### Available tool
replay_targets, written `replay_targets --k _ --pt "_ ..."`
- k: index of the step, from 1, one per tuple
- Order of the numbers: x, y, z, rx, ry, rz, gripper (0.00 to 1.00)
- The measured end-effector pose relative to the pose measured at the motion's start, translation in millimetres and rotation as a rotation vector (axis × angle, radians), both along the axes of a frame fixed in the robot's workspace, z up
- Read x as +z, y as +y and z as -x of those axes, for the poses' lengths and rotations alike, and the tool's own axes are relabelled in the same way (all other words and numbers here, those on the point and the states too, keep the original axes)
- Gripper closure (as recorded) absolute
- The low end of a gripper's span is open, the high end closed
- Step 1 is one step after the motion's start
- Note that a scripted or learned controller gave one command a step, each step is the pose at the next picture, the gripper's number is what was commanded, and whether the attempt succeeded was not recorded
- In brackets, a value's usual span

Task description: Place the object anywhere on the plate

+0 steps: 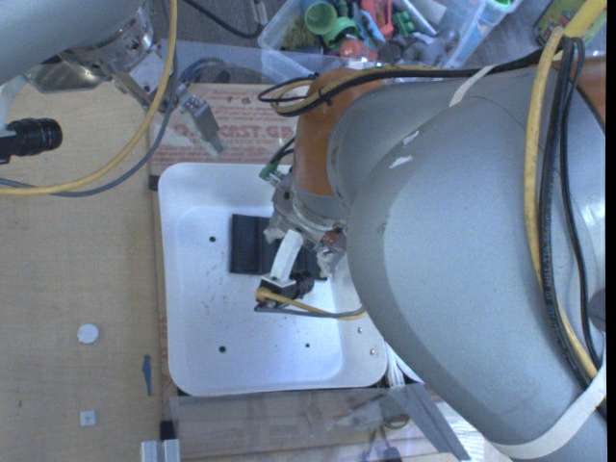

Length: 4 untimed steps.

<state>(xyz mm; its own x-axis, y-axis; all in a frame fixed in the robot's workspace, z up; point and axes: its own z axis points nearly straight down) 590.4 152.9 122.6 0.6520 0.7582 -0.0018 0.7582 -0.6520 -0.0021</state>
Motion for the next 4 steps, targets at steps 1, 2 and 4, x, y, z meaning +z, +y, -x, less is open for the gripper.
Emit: replay_targets --k 1,2,4 --pt "0.0 0.0 0.0 0.000 0.000 0.000 0.00" --pt "9.8 0.9 -0.1 0.002 0.000 0.001 1.00" --pt "-27.4 -33.6 -58.3 -0.237 -0.018 -0.005 0.00"
